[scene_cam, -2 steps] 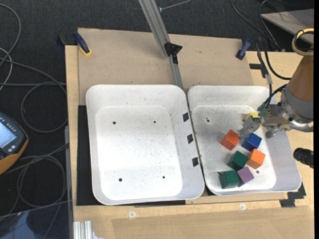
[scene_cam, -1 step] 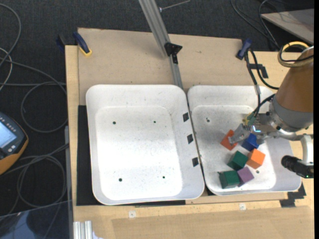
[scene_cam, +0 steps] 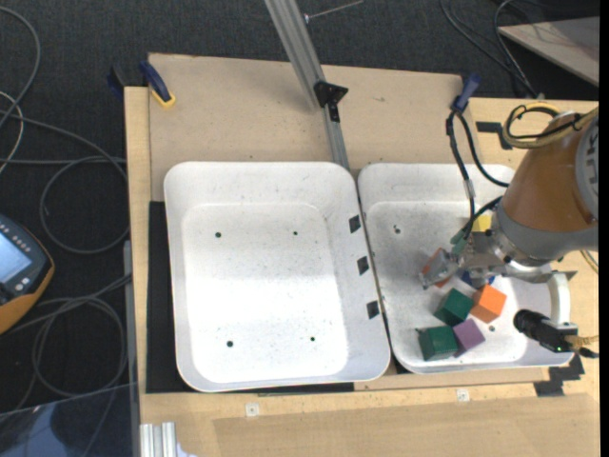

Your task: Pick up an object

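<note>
Several small blocks lie in the right bin (scene_cam: 400, 350): a green block (scene_cam: 455, 306), an orange block (scene_cam: 490, 303), a purple block (scene_cam: 467, 334) and a dark green block (scene_cam: 439, 342). My gripper (scene_cam: 441, 270) hangs low over the middle of that bin, just above and left of the green block. A yellow piece (scene_cam: 482, 223) peeks out behind the wrist, and a bit of blue (scene_cam: 485, 280) shows under it. The arm's body hides whatever lies beneath it.
The left bin (scene_cam: 190, 255) sits beside the right one, with a raised divider edge (scene_cam: 366, 265) between them. A metal pole (scene_cam: 304, 55) slants in from the top. Cables (scene_cam: 466, 160) trail along the arm at the right.
</note>
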Robot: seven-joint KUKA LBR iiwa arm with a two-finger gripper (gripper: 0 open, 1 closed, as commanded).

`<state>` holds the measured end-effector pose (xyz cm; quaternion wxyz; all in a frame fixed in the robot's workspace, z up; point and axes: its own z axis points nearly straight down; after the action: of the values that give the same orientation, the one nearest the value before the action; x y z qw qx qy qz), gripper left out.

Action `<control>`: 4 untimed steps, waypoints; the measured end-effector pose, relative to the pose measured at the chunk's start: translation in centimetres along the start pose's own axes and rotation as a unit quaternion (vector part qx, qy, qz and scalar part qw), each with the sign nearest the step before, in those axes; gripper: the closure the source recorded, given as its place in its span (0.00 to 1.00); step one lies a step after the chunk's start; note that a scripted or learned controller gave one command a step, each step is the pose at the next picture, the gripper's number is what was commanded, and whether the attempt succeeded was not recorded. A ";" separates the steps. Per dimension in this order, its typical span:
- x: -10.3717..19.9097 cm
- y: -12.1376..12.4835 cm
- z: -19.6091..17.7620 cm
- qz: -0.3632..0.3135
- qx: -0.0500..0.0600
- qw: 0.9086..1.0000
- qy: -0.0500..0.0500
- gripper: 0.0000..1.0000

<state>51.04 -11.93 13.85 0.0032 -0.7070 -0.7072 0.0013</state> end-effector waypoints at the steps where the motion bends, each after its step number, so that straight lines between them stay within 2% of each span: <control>1: -0.1 0.2 -1.4 0.000 -0.004 1.000 -0.001 1.00; 2: 0.2 -0.5 -7.2 -0.001 -0.007 1.000 -0.002 1.00; 3: 0.2 -0.4 -8.7 -0.001 -0.005 1.000 -0.002 1.00; 4: 6.4 1.2 -8.7 -0.004 -0.004 1.000 0.000 1.00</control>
<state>52.27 -5.55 22.55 0.0000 -0.7042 -0.7100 -0.0016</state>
